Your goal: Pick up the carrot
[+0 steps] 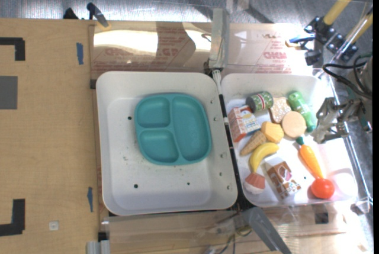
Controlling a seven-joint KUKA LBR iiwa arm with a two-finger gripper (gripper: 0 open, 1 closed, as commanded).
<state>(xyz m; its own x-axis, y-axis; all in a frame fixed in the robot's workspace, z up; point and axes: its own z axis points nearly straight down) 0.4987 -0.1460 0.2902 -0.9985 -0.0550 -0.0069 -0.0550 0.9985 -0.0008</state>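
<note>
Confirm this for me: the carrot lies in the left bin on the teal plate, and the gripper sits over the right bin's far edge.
Not quite. The carrot lies in the right bin, next to the tomato, not on the teal plate, which sits in the left bin. The gripper is over the right bin's far edge, as the camera view shows.

A bench (pixel 47 128) of bare brown board carries two shallow white bins side by side. The left bin (pixel 112 146) sits toward the middle, and the right bin (pixel 349 182) touches it along one edge. Blue tape bits (pixel 80 52) and black corner marks (pixel 15 48) lie on the board's left part.
</note>
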